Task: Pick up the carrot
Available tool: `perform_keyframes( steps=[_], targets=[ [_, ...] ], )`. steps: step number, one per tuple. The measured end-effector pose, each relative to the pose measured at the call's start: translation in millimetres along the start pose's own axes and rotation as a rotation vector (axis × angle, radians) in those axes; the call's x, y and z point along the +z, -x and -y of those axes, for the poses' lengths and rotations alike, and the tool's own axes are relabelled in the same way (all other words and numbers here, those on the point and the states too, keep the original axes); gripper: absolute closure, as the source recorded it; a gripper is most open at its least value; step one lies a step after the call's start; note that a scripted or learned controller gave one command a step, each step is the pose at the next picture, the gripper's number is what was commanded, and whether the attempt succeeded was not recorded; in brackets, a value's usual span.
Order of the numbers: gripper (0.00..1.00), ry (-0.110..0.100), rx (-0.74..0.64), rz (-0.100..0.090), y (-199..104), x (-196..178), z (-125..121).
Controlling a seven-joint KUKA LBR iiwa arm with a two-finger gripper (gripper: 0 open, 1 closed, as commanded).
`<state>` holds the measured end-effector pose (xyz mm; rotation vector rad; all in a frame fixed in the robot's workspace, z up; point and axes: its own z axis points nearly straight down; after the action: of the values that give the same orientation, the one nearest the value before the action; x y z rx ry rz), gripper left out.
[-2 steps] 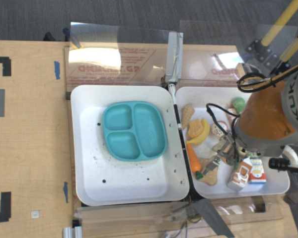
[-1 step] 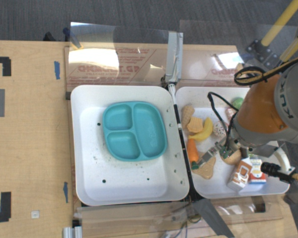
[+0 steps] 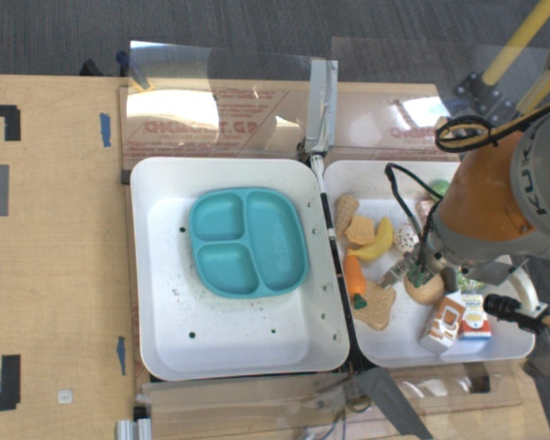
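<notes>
On my feed the left white bin (image 3: pixel 165 337) holds a teal three-compartment plastic plate (image 3: pixel 249 242). The small orange carrot (image 3: pixel 356 276) lies at the right bin's (image 3: pixel 394 348) left edge, touching a tan flat biscuit-shaped piece (image 3: pixel 376 307) below a yellow banana (image 3: pixel 379 239). My gripper (image 3: pixel 420 269) hangs right of the carrot, and the small carton's (image 3: pixel 445 324) print is unreadable.

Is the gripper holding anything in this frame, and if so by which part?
Cannot be told. The gripper is low in the right bin over a round bun-like item; the carrot lies apart, by the left wall.
</notes>
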<state>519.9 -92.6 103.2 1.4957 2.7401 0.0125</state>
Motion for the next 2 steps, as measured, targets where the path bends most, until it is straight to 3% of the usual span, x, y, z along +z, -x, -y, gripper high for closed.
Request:
perform_keyframes(
  steps=[1, 2],
  targets=[
    [0.00, -0.002, 0.000, -0.002, -1, 1, 1],
    [0.00, -0.008, 0.122, -0.010, 16, 11, -14]
  ],
)
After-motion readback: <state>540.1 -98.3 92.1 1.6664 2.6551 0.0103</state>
